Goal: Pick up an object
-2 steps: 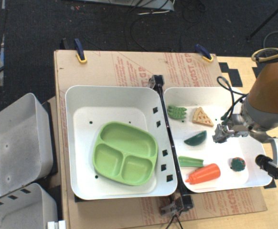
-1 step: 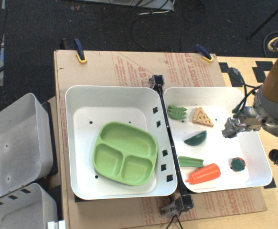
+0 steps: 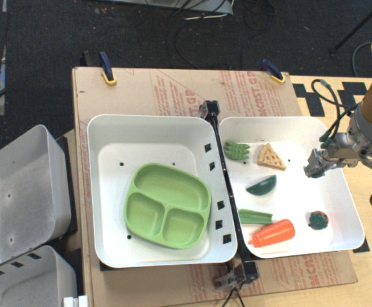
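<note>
The right bin (image 3: 339, 238) holds several small items: a green leafy piece (image 3: 236, 150), a tan wedge-shaped piece (image 3: 270, 157), a dark green half-round piece (image 3: 261, 185), a green stick (image 3: 254, 217), an orange carrot-like piece (image 3: 273, 233) and a small dark green and red round piece (image 3: 318, 220). My gripper (image 3: 316, 165) hangs over the bin's right part, to the right of the tan wedge and above the round piece. Nothing shows between its fingers.
The left bin (image 3: 106, 130) holds a light green divided plate (image 3: 167, 205). A black divider with clamps runs between the two bins. Two more white tubs (image 3: 20, 184) stand off the bench at the left. Cables lie near the bench's right rear corner.
</note>
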`<state>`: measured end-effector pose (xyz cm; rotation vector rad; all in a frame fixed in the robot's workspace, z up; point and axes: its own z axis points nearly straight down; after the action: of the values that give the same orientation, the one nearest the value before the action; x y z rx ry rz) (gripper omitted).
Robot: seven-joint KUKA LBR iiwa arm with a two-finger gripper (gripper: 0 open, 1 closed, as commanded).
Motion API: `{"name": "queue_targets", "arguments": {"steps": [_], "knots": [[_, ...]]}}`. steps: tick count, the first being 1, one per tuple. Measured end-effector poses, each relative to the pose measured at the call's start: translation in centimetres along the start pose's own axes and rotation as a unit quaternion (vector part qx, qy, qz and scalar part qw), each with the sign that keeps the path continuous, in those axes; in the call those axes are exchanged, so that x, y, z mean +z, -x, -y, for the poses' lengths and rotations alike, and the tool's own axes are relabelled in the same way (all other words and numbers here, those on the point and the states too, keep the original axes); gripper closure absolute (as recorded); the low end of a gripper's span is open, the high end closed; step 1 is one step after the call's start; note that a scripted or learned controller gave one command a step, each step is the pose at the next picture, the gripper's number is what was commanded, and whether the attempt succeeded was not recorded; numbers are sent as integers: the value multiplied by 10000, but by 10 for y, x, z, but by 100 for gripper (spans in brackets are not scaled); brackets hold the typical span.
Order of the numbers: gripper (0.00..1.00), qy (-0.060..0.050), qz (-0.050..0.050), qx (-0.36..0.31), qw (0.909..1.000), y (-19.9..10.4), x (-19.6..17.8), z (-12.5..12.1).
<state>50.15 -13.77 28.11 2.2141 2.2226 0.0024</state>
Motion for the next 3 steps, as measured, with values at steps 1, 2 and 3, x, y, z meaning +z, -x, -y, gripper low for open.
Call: {"name": "queue_targets", "arguments": {"steps": [1,2,3], "knots": [[100,-18,-12,-17,10000,-48,3,-8],[100,-29,-17,-18,10000,-109,9,-5],[100,-34,-16,-22,10000,-169,20,-6]]}}
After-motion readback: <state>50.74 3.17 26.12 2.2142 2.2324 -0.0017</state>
